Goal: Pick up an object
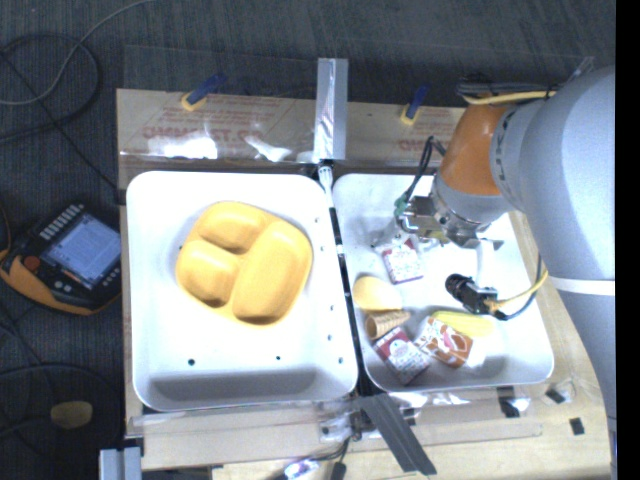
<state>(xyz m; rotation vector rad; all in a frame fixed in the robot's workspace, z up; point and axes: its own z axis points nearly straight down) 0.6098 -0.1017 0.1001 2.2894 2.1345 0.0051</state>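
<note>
Poised low over the right bin (520,363), our gripper (408,230) hangs just above a small red-and-white packet (402,263), not yet grasping, and we judge the next move a short descent and a squeeze on that packet.

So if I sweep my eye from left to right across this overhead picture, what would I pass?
Orange handheld controller on the floor → big yellow lumpy object in the left bin → divider between the bins → small packets in the right bin → the grey and orange arm.
</note>
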